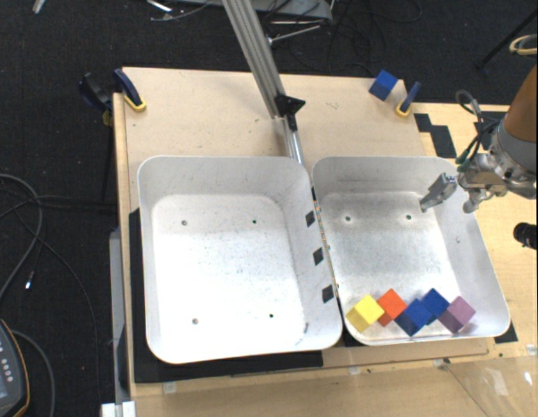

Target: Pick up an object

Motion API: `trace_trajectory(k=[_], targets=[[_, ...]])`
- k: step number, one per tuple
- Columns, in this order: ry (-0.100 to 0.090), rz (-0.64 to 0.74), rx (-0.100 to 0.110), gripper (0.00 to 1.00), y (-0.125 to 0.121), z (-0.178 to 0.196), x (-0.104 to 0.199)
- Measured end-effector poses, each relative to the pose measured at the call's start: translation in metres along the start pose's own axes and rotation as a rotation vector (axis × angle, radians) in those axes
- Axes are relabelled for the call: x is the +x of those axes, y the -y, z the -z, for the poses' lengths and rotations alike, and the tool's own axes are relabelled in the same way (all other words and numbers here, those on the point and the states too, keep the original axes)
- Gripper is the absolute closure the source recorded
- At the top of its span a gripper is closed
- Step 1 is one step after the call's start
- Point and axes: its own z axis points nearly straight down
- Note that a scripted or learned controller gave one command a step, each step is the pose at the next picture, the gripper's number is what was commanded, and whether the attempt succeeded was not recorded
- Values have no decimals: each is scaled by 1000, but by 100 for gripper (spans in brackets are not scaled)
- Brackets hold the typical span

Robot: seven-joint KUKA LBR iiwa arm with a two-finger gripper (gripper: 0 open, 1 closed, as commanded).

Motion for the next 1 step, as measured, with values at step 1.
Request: trace_trajectory(k=[1], targets=[[0,1,0,0,24,-109,47]])
